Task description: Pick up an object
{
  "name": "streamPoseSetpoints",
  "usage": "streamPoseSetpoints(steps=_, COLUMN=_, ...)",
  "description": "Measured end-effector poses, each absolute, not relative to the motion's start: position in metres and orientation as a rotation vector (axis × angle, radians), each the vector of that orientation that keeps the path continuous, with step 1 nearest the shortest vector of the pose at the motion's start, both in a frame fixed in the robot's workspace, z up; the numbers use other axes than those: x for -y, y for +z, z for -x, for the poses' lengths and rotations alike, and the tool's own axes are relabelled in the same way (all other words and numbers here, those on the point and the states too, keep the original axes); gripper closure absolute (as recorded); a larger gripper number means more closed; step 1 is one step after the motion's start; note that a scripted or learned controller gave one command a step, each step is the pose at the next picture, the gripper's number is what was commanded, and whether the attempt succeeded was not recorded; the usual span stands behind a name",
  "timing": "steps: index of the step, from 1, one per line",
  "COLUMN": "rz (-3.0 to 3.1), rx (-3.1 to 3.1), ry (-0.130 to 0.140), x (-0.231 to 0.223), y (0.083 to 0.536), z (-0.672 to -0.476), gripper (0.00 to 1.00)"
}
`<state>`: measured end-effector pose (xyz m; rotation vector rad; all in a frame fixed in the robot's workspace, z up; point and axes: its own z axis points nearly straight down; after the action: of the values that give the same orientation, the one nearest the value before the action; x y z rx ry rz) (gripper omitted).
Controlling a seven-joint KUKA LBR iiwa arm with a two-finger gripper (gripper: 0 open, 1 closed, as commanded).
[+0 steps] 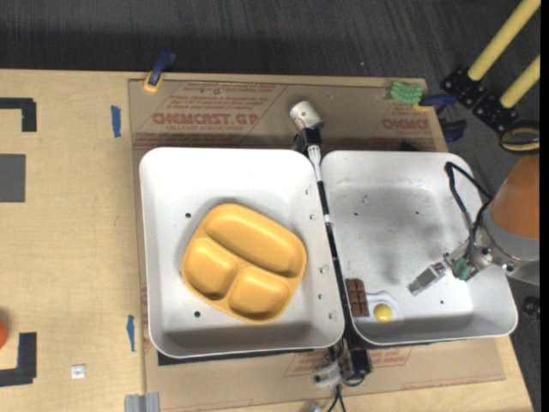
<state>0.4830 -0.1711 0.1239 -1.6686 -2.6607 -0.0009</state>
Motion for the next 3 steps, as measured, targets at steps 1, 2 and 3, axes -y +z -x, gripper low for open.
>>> streamPoseSetpoints(steps=1, rz=1.515, rx=2.756, ry=-0.002, x=0.210, y=0.140, z=-0.527, gripper=0.00)
streamPoseSetpoints(steps=2, rz=1.516, rx=2.759, ry=-0.004, x=0.108, y=0.086, z=-0.502, gripper=0.00)
streamPoseSetpoints(steps=3, rz=2.145, rx=2.297, ry=-0.001, x=0.157, y=0.161, z=-0.503, gripper=0.00)
